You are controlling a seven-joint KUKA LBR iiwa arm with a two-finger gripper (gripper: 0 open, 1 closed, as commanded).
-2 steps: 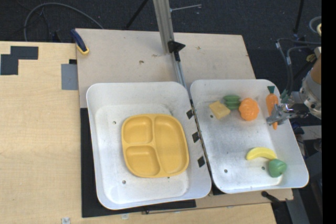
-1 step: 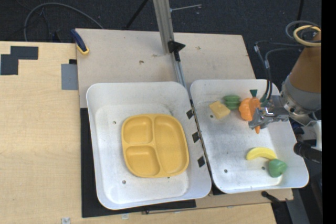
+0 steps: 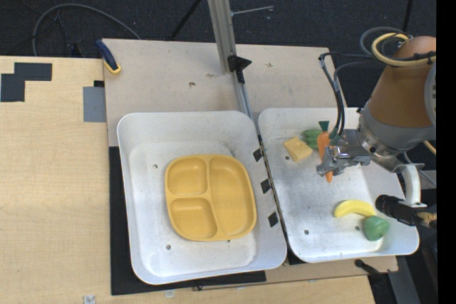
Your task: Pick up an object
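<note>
My gripper hangs low over the middle of the right bin. An orange carrot-like piece with a green top lies right at the gripper, and a bit of orange pokes out just below it. A pale yellow wedge lies to the gripper's left. Nearer the front of the bin a yellow banana rests beside a green round piece. The gripper's body hides whether anything sits inside it.
The left bin holds a yellow divided plate. An upright metal post stands behind the bins. Black clips line the seam between the two bins. A wooden bench top stretches to the left.
</note>
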